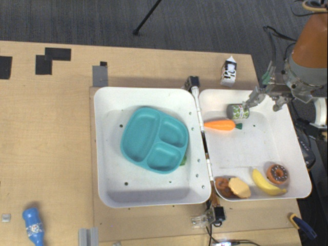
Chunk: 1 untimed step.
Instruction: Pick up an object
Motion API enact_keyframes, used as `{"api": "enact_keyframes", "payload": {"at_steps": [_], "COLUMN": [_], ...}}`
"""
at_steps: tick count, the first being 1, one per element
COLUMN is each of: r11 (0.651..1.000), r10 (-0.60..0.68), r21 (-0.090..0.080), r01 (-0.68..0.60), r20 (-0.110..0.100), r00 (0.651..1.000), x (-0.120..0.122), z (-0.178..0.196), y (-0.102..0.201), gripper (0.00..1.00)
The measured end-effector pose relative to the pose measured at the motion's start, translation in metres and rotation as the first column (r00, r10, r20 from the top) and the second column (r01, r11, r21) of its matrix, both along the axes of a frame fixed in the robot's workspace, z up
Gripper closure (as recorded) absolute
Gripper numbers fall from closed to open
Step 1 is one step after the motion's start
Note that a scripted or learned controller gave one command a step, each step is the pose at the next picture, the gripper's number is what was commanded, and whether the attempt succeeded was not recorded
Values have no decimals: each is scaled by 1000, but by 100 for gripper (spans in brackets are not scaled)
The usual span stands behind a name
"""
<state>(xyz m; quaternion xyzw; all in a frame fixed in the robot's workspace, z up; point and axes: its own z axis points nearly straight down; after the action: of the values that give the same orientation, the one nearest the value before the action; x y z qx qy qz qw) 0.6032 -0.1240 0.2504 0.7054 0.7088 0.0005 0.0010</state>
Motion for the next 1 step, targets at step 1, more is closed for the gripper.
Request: {"api": "enact_keyframes", "payload": {"at_steps": [1], "r11": [992], "r10": [-126], "r21": [2], "r01": [126], "r20": [-4], "r00": [992], "x": [54], "z": [-97], "y": [27], "gripper": [0]}}
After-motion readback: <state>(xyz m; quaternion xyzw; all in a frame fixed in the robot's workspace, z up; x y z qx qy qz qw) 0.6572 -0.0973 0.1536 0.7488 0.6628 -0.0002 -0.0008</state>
